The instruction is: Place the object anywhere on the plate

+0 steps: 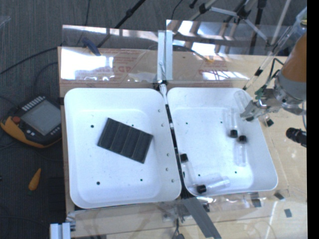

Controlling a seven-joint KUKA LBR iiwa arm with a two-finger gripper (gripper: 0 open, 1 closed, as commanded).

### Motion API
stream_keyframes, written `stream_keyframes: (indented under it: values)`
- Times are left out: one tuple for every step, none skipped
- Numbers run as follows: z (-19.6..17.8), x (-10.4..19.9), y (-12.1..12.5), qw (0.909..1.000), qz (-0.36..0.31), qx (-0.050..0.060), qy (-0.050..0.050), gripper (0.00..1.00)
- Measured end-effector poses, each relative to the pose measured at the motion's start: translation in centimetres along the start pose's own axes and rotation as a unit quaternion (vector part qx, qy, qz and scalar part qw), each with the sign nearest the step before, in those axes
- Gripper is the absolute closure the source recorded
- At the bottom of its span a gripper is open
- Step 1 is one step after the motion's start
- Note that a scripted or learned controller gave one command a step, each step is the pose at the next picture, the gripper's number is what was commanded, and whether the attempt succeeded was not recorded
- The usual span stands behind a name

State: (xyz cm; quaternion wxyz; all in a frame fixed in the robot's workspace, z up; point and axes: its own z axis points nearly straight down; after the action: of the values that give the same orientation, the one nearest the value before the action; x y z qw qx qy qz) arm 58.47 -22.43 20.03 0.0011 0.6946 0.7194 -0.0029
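Observation:
A dark grey ridged plate (124, 140) lies flat in the left bin (79, 183), slightly rotated. Several clear vials with black caps lie in the right bin (209, 103): one vial (231, 122) and another (241, 152) near the right wall, a third (215, 183) at the front. A further vial (185, 167) rests against the divider. My gripper (253, 111) hovers over the right bin's far right corner, just above and right of the nearest vial. Nothing shows clearly in its grasp.
A teach pendant (36, 121) and an orange tool (33, 179) lie on the floor to the left. A metal post (164, 54) stands behind the divider between the bins. Tripod legs (234, 14) cross behind the bench.

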Motion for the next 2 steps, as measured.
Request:
stream_keyframes:
  values:
    - [-9.7,4.3,6.2,0.9935,-0.114,-0.002,0.001,1.0]
    - [-6.6,13.7,2.6,0.9813,-0.193,-0.001,0.003,1.0]
